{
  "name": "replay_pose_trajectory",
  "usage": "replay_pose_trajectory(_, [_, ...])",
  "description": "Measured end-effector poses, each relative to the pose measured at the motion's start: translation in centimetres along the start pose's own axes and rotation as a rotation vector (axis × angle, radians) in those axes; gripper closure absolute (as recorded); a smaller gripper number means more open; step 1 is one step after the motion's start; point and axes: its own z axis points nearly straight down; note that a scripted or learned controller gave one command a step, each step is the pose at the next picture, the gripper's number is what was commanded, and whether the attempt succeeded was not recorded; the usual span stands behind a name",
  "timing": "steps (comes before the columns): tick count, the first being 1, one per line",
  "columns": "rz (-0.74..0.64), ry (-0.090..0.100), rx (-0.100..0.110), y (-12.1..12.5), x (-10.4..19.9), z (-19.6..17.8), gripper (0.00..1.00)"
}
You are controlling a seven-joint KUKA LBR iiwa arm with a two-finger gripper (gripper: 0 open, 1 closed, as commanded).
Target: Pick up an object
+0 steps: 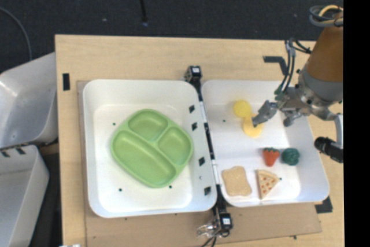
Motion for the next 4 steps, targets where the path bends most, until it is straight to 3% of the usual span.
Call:
replay_pose_trajectory(1, [-0.003, -0.002, -0.014, 0.3, 0.0, -0.8, 0.0])
replay_pose_trajectory(3, [0.0, -0.002, -0.01, -0.3, -0.1, 11.7, 0.0])
replay_pose_trajectory(4, [0.002, -0.003, -0.012, -0.3, -0.2, 12.3, 0.0])
